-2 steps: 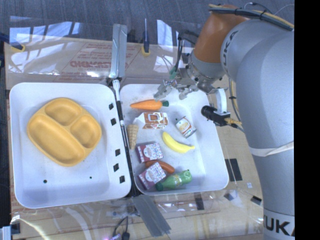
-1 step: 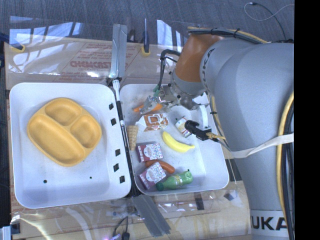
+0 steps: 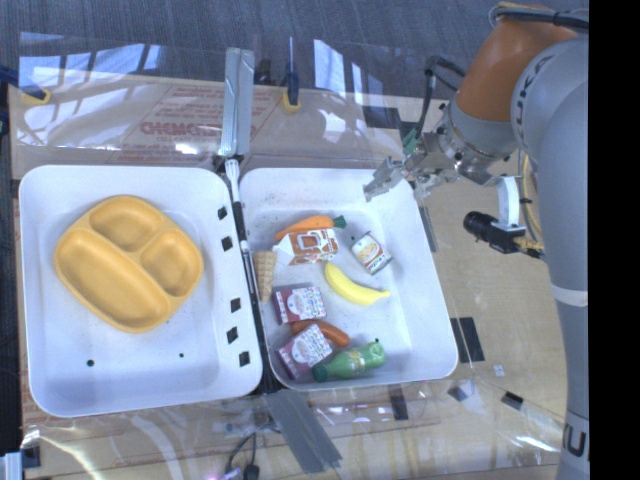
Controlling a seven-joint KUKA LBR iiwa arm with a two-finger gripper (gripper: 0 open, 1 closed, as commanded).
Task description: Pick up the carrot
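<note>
White plastic, two shallow bins (image 3: 60,388) side by side on the bench: the left one carries a yellow divided plate (image 3: 127,261), the right a clutter of toy groceries. The carrot (image 3: 306,225) lies near that bin's back, above a small orange carton (image 3: 312,245). My gripper (image 3: 392,178) hovers over the right bin's back right corner, nothing in it; whether it is spread or pressed together, I cannot tell.

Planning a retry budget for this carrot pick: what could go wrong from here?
The carrot lies partly under an orange carton, so the fingers may catch the carton instead. A second orange item sits lower in the right bin, inviting a wrong target. The gripper hangs over the bin's upper rim, risking a clip on descent.
</note>
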